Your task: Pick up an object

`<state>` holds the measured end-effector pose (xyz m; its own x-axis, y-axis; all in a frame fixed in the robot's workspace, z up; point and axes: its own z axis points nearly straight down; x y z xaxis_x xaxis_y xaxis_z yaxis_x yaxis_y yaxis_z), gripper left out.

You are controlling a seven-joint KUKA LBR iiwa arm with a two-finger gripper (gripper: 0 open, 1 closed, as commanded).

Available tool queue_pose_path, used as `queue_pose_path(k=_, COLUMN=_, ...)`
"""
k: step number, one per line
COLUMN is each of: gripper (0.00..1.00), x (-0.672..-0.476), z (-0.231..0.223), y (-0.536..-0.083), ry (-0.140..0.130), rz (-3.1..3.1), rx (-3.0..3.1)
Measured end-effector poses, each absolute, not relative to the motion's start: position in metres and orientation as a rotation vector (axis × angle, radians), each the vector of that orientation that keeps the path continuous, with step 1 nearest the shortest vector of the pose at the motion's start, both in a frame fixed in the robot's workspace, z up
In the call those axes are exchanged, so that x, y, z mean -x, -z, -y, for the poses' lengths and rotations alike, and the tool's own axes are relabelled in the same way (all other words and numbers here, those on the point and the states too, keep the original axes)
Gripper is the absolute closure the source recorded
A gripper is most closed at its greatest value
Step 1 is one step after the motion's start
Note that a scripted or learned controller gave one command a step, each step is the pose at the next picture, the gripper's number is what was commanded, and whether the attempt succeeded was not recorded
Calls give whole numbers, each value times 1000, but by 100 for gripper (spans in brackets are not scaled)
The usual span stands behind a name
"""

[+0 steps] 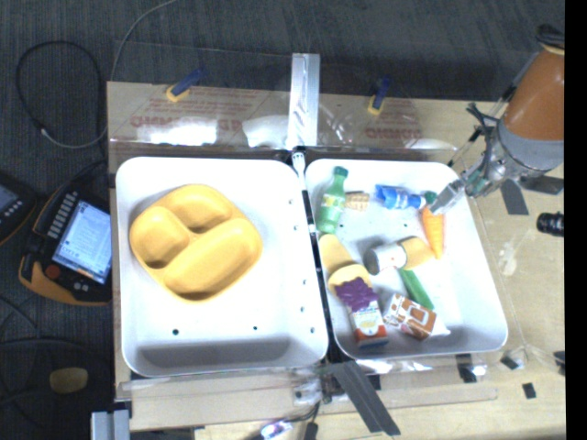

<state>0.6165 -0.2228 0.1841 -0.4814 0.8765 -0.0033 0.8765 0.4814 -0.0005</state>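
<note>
Orange carrot [434,232] lying in the right bin [491,310] by its far right wall, end effector [456,191] hovering just above it, blue bottle [401,196] resting nearby, yellow divided tray [193,241] sitting in the left bin [128,337], desk [527,273] standing on dark carpet [55,26].

The arm [537,99] reaches in past the right bin's [486,273] far right corner, its orange band uppermost and the grey wrist slanting down and left beneath it. The gripper [449,195] hangs just inside that bin's right rim, near the back, its slim tip pointing down-left.
</note>
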Motion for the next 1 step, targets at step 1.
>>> queue_pose_path(k=1, gripper=100, x=-625, z=205, y=-97, ry=-1, rz=-2920, rx=-1151)
